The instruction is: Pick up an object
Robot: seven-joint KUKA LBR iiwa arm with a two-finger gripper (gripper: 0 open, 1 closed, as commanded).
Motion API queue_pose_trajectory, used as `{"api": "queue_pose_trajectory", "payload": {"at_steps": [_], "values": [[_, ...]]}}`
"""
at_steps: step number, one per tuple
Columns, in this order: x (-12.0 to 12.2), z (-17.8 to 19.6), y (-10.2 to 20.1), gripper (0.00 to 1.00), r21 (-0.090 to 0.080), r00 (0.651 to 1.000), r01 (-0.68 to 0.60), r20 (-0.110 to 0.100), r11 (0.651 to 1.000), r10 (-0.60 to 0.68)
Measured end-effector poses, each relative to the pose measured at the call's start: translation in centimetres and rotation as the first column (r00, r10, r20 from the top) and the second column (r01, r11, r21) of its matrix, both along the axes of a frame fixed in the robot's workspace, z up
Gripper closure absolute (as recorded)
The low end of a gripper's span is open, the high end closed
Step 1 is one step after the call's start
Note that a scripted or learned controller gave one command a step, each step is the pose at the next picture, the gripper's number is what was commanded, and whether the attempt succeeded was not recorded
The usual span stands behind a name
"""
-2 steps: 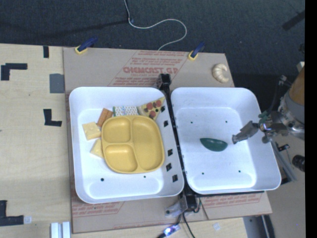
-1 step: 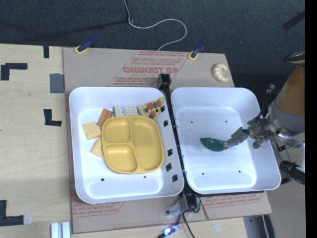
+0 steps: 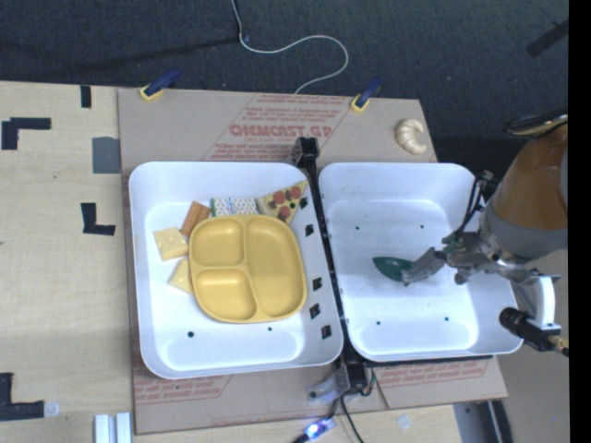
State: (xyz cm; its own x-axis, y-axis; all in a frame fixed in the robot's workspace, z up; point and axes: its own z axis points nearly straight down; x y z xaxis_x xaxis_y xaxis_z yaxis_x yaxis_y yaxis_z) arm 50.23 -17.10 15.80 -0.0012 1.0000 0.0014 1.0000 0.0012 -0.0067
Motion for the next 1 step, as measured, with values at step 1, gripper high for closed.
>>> {"api": "queue_pose_trajectory", "payload": {"at_steps": [1], "values": [[-0.5, -6.06, 0.94, 0.0, 0.001, 1.0, 0.0, -0.001, 1.0, 0.0]]}}
